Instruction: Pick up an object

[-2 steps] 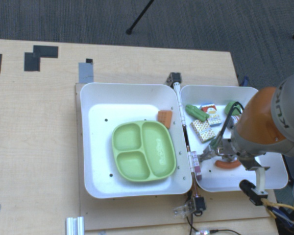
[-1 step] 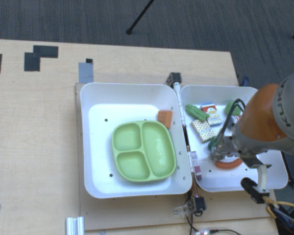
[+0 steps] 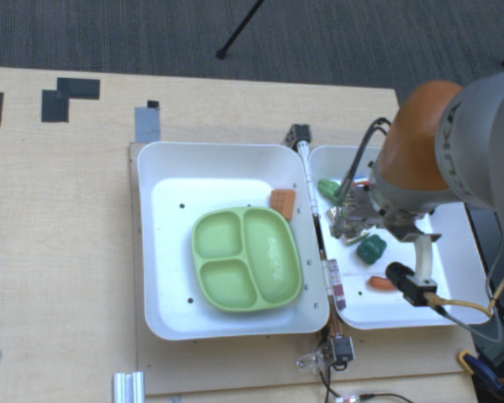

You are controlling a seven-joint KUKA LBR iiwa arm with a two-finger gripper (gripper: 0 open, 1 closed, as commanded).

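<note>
Right bin (image 3: 454, 313), camera view: gripper (image 3: 350, 222) low at 9 o'clock of bin centre; claw state cannot be told. Dark green object (image 3: 371, 248) just beside it at 5 o'clock; light green piece (image 3: 328, 189) at 11. Step judged: approach. Next: descend squarely, close.

Left bin (image 3: 164, 250): green divided plate (image 3: 247, 259), orange block (image 3: 282, 200) at 1 o'clock.

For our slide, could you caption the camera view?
KUKA arm's gripper above right bin near dark green object.

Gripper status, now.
Gripper: state cannot be told; it sits low in the right bin, beside a dark green object.
</note>
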